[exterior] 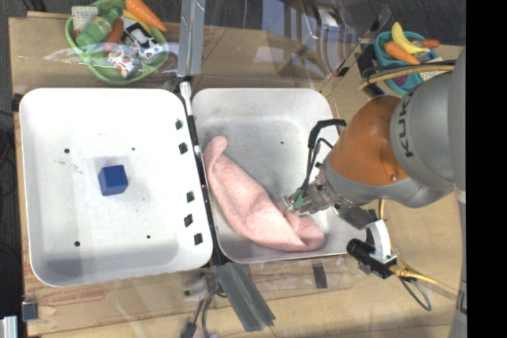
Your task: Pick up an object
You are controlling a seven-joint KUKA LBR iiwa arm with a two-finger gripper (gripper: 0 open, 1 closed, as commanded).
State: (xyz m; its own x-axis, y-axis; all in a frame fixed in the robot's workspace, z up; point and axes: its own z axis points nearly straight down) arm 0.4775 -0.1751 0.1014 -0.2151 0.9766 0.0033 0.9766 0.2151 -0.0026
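Arm (396,150), grey with orange band, stands nearest the lens, over the right bin's (261,103) right wall. Its tool (301,202) is low at the lower right end of the pink cloth (245,198); finger state cannot be determined. The cloth lies diagonally in the right bin. Judged soft, light and limp; a pinch on a raised fold should serve. The left bin (47,170) holds one blue cube (113,179). Above the left bin, a green bowl (103,74) of toys sits on the table (238,51).

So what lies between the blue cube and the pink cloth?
In the camera view, bare white floor of the left bin, then the divider where both bins meet; blue cube left, pink cloth right.
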